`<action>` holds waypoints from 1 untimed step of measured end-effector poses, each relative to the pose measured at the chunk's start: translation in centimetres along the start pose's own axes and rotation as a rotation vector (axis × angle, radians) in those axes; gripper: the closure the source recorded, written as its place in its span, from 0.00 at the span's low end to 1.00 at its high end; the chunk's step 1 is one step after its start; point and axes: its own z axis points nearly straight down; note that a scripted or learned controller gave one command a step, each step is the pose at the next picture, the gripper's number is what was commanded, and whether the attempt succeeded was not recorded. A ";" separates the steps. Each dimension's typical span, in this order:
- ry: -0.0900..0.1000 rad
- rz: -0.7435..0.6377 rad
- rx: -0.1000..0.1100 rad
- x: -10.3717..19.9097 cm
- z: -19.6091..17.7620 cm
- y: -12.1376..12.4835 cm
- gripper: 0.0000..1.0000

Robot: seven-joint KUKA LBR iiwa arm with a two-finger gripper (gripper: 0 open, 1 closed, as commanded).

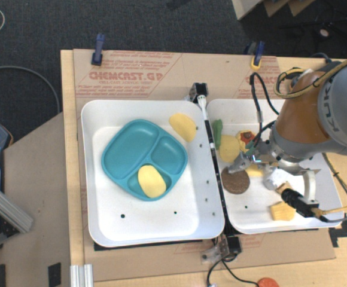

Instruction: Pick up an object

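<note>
Gripper (252,160) low in right bin (317,223), fingers state cannot tell | brown disc (236,182) just below-left of it, yellow piece (228,148) just left, near divider edge | open floor toward the lower rim, orange block (283,211) there

Grey arm (341,109) with an orange band (299,115) above the wrist; black cables loop beside the band.

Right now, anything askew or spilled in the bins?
Nothing spilled. The teal plate sits rotated in the left bin, one yellow piece on it, another off it by the rim. No visible damage.
</note>
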 end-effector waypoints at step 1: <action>-0.003 -0.002 -0.013 0.1 -1.5 0.4 1.00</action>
